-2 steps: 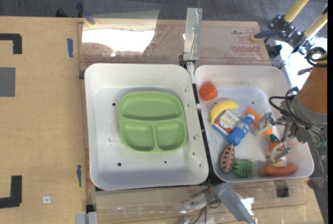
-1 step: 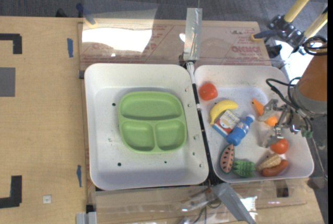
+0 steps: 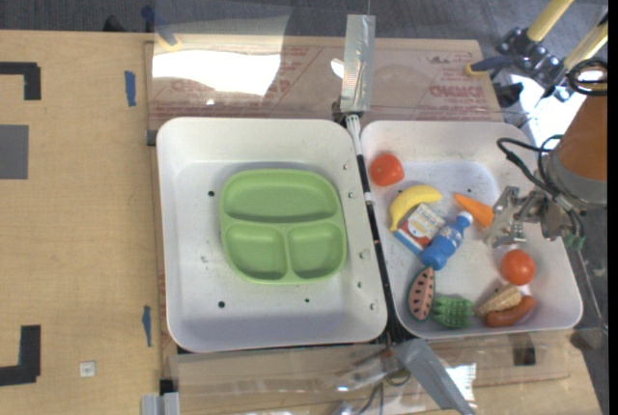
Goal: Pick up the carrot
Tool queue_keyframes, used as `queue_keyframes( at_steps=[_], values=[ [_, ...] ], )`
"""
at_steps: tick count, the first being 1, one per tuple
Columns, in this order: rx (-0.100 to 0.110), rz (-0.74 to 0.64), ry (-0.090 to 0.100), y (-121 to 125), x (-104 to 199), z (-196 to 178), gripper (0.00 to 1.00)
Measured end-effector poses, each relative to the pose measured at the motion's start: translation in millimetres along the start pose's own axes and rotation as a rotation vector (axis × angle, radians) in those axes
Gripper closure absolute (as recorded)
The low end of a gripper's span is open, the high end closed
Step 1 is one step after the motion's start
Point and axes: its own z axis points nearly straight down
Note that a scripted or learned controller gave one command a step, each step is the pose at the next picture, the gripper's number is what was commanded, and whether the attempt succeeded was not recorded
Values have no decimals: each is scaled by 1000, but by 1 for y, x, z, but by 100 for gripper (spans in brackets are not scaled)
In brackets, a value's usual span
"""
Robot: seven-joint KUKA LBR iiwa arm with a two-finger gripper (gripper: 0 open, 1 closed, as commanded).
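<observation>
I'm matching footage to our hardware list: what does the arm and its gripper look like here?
An orange band shows at the right edge, above the wrist. Below it sits a metallic grey gripper with two slim silvery fingers and exposed mechanical parts. A thin black cable loops beside the wrist.

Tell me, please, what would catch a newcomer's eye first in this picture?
Probably the green tray, alone in the left bin. Next, the bright toy food crowding the right bin: banana, carrot, two tomatoes and a blue bottle. The gripper hangs just right of the carrot.
</observation>
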Motion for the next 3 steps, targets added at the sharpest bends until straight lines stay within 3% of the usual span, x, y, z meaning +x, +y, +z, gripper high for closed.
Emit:
queue_keyframes(
  at_steps=[1, 2, 3],
  values=[
    [-4, -1, 12, 62, -78, 15, 100],
    [-6, -571, 11, 34, -27, 13, 100],
    [-7, -339, 7, 96, -63, 14, 100]
  ],
)
